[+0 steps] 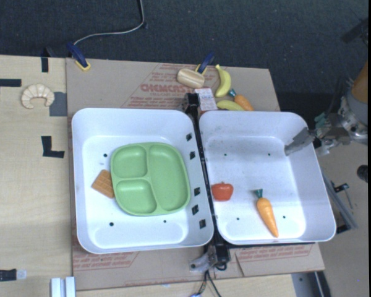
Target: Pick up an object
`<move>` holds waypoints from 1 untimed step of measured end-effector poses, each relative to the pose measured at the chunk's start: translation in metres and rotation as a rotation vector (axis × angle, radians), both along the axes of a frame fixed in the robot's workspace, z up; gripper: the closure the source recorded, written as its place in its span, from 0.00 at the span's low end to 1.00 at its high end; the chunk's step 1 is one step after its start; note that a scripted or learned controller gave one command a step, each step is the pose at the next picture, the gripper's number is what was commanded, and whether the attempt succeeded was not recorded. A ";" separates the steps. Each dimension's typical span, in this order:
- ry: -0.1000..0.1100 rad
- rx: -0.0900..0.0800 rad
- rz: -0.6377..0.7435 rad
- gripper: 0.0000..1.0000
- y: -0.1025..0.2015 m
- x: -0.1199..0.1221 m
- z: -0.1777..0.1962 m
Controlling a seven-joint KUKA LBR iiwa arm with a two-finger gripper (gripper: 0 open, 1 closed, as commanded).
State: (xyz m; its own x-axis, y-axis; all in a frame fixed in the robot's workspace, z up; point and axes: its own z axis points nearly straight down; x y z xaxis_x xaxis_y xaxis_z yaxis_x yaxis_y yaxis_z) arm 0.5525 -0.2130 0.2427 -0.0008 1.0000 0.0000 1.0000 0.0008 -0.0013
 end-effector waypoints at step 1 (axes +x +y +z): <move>0.002 0.002 0.000 0.00 0.027 -0.065 -0.110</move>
